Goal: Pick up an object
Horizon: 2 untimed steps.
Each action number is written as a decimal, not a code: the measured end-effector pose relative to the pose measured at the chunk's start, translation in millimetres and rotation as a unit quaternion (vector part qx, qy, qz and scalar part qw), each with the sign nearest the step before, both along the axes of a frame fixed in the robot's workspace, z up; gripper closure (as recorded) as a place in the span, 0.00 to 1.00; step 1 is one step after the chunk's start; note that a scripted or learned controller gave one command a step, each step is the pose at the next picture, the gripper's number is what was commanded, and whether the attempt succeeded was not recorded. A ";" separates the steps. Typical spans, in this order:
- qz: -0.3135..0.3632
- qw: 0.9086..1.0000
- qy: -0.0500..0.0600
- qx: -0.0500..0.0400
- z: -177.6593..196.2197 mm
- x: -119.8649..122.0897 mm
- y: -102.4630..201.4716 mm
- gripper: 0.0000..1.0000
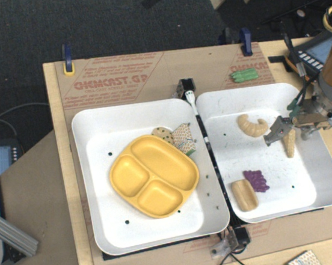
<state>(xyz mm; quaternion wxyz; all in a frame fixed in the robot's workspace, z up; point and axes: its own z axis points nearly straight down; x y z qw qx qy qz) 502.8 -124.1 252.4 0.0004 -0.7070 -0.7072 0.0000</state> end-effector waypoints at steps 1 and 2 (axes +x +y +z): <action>-0.001 1.000 0.006 0.002 -109.3 -27.0 2.7 0.00; -0.001 1.000 -0.002 0.002 -165.6 -21.3 20.8 0.00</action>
